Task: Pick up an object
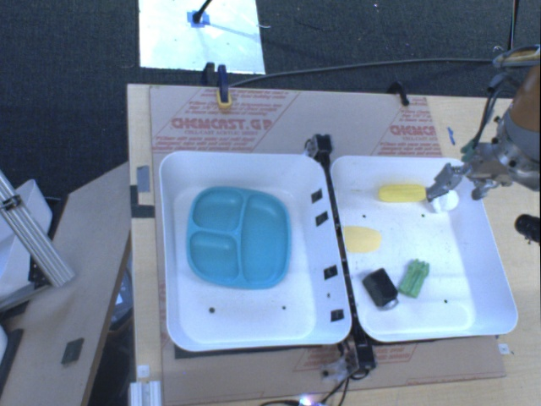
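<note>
From above, you look down at a slant on a tabletop [423, 112] that carries two shallow white bins side by side. The left bin [182, 184] holds a blue divided plate [239, 236]. The right bin [490, 252] holds four loose things: a long yellow piece [401, 194] near the back, a flatter yellow piece [363, 239] close to the divider, and a black block [379, 287] just beside a green block [414, 278] toward the front. Your arm reaches in from the right, and its claw [458, 183] hangs over the back of the right bin, just right of the long yellow piece. You cannot tell whether the claw is apart or together, and nothing visible sits in it. As a judgement, the pick is not yet done: every object lies in its bin, and the closing and lifting are left.
</note>
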Action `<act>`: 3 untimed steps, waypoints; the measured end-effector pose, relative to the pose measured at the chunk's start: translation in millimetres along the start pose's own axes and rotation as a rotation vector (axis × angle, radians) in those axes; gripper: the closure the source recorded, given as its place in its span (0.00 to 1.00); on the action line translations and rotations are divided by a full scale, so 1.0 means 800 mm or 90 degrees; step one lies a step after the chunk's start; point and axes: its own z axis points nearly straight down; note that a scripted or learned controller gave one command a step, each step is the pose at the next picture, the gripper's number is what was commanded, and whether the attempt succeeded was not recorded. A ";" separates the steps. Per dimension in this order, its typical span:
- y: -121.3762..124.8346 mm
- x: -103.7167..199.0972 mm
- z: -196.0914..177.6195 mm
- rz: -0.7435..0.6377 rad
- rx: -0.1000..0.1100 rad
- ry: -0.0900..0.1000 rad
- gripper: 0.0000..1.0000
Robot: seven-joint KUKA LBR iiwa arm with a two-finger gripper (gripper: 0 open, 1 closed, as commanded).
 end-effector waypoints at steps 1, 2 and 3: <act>0.003 0.001 -0.009 -0.002 -0.008 -0.001 0.00; -0.001 -0.003 0.044 -0.001 -0.006 -0.001 0.00; 0.005 -0.009 0.098 -0.001 -0.007 -0.001 0.00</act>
